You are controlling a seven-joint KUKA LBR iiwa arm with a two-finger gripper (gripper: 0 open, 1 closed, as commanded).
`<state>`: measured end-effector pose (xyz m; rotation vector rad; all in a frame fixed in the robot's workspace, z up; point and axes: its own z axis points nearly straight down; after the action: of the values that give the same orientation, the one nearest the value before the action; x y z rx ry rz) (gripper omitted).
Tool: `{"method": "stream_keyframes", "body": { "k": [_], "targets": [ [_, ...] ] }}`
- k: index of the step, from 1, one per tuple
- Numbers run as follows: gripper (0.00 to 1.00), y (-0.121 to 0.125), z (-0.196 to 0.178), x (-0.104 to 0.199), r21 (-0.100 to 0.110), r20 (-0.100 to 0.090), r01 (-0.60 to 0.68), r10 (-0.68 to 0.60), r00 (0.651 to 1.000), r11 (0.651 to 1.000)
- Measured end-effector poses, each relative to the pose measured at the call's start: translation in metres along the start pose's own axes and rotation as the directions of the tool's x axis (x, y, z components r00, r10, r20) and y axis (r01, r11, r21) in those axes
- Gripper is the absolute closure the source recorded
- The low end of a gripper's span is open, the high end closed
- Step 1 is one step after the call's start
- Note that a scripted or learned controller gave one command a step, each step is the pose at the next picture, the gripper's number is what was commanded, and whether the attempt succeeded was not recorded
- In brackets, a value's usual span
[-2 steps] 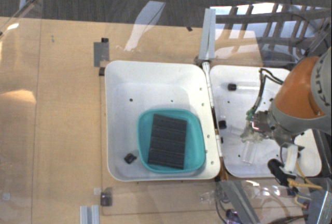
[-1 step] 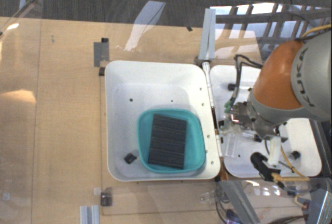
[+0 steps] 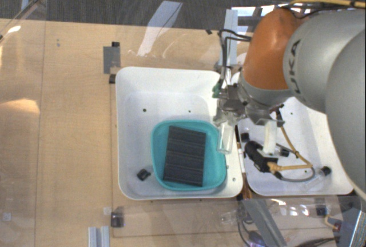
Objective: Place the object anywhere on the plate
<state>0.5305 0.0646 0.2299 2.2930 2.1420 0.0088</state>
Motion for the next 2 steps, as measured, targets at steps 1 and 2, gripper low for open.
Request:
{"method": "stream_keyframes", "body": {
  "k": [1, 2],
  "targets": [
    [1.0, -0.0097, 0.018, 0.0869, 0.003, -0.001, 0.148, -0.148, 0.989, 0.989],
    [0.0, -0.0097, 0.0179, 0.087, 0.002, -0.001, 0.148, -0.148, 0.989, 0.989]
  ]
}}
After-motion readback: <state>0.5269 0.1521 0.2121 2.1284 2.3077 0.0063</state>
